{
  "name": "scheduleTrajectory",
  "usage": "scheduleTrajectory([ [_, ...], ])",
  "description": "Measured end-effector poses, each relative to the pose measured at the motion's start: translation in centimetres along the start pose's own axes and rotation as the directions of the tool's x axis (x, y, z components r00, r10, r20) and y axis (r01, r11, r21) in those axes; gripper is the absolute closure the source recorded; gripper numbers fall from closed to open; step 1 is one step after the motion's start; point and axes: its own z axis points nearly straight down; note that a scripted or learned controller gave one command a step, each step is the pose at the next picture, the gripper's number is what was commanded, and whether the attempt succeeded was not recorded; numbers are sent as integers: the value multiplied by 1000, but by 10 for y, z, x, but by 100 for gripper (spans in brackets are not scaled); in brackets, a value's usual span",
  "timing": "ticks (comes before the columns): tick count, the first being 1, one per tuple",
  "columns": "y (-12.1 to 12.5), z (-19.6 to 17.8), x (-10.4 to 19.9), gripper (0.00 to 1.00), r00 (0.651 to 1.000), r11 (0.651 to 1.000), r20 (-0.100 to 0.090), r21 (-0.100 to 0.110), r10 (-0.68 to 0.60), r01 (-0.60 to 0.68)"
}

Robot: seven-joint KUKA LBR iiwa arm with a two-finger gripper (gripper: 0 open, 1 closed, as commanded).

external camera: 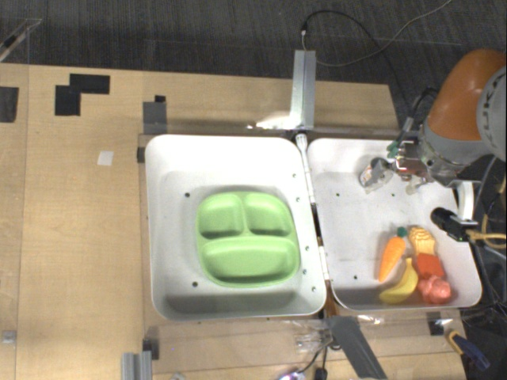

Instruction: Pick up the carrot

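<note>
- dark grey carpet runs along the far side, with a black cable (372, 34) looping across it beyond a pale wooden tabletop (71, 236).
- two shallow white bins sit side by side on the tabletop, their inner rims touching; a metal post (304, 89) stands at the far end of the seam between them.
- left bin (170, 212) holds a green divided plate (247, 237), lying flat near its middle, with two small compartments on the far side and one long one on the near side.
- right bin (348, 236) holds the toy food, all bunched in its near right corner.
- carrot (390, 257) lies at the left edge of that bunch, orange with a green top pointing far, tilted slightly; a yellow banana (402, 285) touches its near end.
- just right of the carrot are a yellow-orange piece (423, 240), a red piece (430, 264) and a pink piece (436, 290); what they are is hard to tell.
- grey arm with its orange band (466, 101) enters from the right over the far part of the right bin.
- claw (375, 173) sits low over the bin's far area, well apart from the carrot; whether its fingers are spread or closed i cannot tell, and nothing shows between them.
</note>
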Motion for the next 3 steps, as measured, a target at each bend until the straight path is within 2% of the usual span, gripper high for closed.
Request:
scheduleTrajectory([
  [1,-67,25,-16,0,999,999,0,0,-48,48],
  [2,-116,58,-20,0,973,973,6,-19,-232,232],
  [3,-115,49,-18,100,973,972,3,-19,-233,233],
])
